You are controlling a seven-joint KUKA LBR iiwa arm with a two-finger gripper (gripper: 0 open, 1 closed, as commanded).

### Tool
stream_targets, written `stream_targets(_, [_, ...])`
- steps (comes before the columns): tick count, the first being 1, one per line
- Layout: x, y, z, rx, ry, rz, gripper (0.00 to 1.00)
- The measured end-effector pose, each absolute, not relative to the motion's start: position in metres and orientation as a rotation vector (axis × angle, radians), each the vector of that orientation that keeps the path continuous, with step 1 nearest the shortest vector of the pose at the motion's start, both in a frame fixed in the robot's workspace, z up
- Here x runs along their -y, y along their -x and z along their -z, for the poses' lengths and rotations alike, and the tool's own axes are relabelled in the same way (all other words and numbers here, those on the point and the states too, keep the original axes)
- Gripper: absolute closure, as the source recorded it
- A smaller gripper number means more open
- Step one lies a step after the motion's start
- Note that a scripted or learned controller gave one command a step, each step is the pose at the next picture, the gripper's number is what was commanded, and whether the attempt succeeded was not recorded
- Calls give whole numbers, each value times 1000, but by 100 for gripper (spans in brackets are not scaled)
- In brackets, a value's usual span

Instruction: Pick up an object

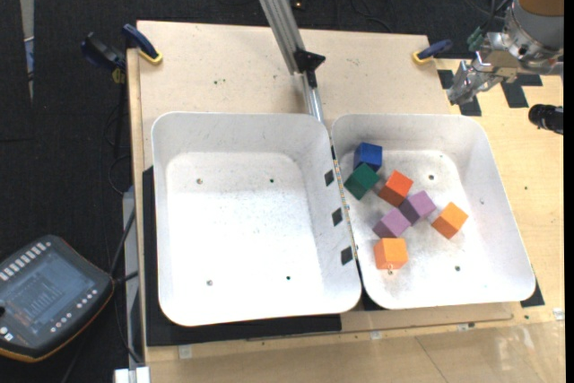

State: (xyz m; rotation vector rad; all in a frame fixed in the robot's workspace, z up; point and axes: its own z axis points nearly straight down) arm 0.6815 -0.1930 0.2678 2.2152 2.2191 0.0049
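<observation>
Gripper (468,85) is seen upper right, beyond the right bin (502,193); its grasp cannot be told. Coloured blocks (395,189) are clustered mid-bin.

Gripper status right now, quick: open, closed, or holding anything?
Gripper: cannot be told from this view whether open or closed; it hangs above the bench, beyond the right bin, with no block in it.

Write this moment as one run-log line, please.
gripper: above bench, outside right white bin | seven small coloured cubes: in that bin | nothing picked
</observation>
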Motion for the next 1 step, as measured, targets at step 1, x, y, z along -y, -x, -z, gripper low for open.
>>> stream_targets(1, [147,-679,-273,-2224,-2218,-1,100])
